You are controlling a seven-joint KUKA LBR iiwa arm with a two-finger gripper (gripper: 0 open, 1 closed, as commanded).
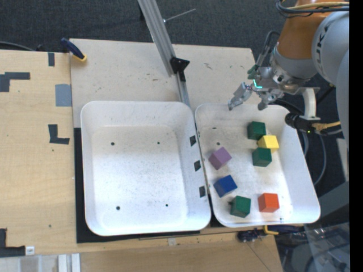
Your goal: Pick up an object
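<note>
The right bin [299,169] holds several small blocks: a purple one [219,157], a blue one [225,185], a yellow one [269,142], an orange one [269,202], and green ones at the back [256,130], the middle [261,157] and the front [240,206]. My gripper [249,97] hangs above the bin's back edge, up and left of the back green block. Its two fingers are spread apart with nothing between them.
The left bin [91,152] sits beside the right one. A slanted metal rail [161,38] runs down to the gap between the bins. A blue and yellow tool [74,50] lies at the bench's back left.
</note>
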